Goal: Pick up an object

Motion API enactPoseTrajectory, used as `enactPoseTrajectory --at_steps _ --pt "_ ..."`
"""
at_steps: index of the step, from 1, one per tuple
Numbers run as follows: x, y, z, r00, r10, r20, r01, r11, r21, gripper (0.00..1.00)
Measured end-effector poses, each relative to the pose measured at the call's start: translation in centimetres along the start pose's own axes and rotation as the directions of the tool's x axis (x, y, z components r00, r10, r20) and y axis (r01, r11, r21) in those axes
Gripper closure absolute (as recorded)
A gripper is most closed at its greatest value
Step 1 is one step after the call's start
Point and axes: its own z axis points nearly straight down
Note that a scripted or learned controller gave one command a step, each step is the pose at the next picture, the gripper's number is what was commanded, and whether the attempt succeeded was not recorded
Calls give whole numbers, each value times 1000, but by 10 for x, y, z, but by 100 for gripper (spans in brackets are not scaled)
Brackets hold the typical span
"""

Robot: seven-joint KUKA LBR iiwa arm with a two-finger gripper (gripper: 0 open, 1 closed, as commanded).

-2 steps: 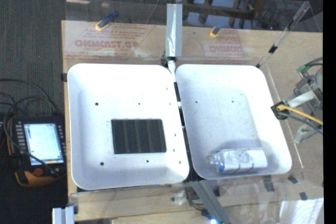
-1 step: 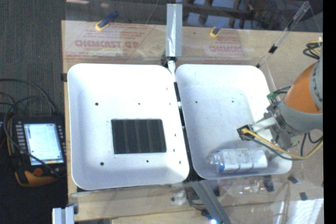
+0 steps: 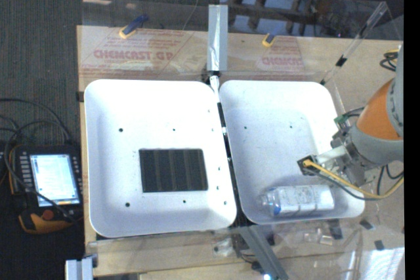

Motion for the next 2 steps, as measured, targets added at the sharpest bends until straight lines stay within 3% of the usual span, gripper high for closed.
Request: enactPoseTrajectory --at_steps 1,2 --pt "77 23 -128 969 -249 3 249 968 -12 100" --pt "53 6 -238 975 -221 -3 221 975 -16 100"
